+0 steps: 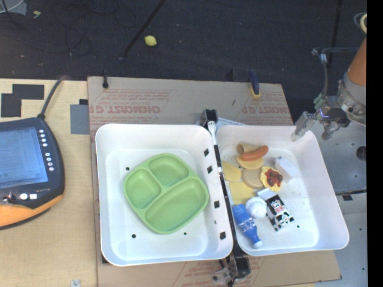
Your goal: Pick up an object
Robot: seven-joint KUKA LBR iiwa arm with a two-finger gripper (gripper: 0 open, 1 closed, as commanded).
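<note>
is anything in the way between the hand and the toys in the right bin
Nothing visible blocks it. The hand sits at the right bin's far right corner, outside the rim. The hot dog and the other toys lie uncovered in the open bin, so only the low rim lies between.

A toy hot dog (252,153), blue bottle (247,223) and black-and-white cow (279,211) lie in the right bin (326,184)

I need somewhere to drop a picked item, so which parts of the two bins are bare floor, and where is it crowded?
Left bin: bare strips surround the green divided plate, widest along its near wall. Right bin: bare along its right wall. Crowded: its left half, from hot dog to blue bottle.
</note>
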